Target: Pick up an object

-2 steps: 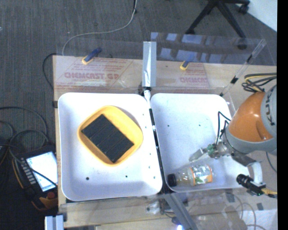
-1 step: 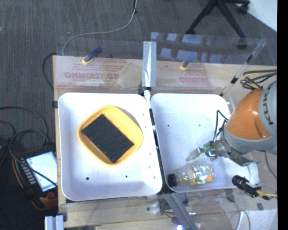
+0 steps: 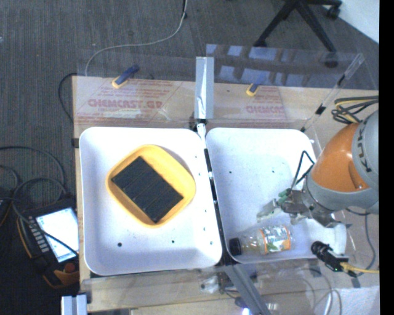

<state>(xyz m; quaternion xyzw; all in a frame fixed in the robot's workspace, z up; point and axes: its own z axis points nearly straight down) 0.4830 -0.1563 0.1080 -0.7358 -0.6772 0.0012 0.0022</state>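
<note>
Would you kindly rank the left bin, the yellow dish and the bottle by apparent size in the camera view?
1. Left bin
2. Yellow dish, which lies inside that bin
3. Bottle, lying in the right bin

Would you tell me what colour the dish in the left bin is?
Yellow, with a dark insert; the dish shows best in the camera view.

Robotics lab, carpet floor (image 3: 37,37), loose cables (image 3: 154,37), office chair base (image 3: 308,18)

Two shallow white plastic bins: left bin (image 3: 98,184) and right bin (image 3: 246,154). One yellow dish with a dark ribbed insert (image 3: 151,184). One clear plastic bottle with an orange label (image 3: 261,241).
</note>
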